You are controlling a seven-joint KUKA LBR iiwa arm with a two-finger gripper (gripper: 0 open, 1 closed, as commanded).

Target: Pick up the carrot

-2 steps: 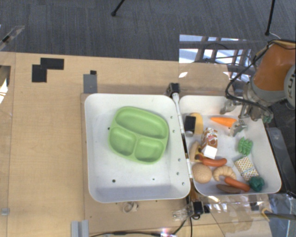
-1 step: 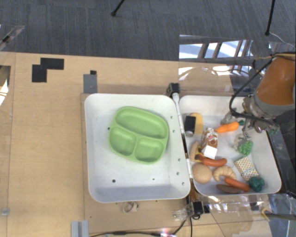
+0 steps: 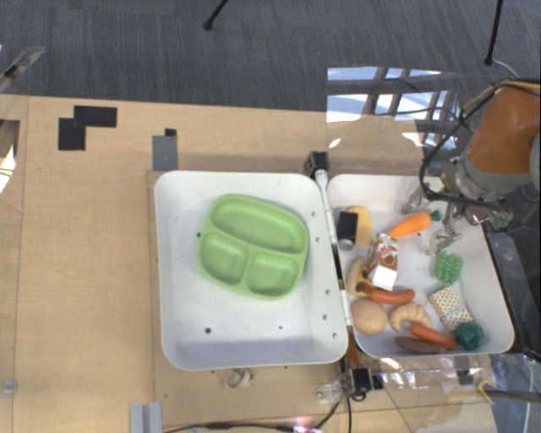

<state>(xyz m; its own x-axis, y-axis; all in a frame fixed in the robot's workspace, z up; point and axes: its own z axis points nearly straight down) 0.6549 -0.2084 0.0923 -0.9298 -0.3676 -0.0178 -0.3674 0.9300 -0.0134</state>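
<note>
Camera view: orange tapered carrot with green top (image 3: 412,224) lying slantwise in upper part of right white plastic bin (image 3: 500,292), free. Grey two-finger gripper (image 3: 443,221) just right of carrot's green end; opening not discernible, nothing visibly held. Advised: centre over carrot's mid-body, straddle across narrow axis, descend, then close.

We are looking down on a light wooden table (image 3: 76,279) lying under even light. Beyond its far edge, dark grey carpet (image 3: 279,42) is covering the floor, and thin black stand legs (image 3: 218,13) are crossing it. Black patches (image 3: 84,125) are sitting at the table's far left.
</note>
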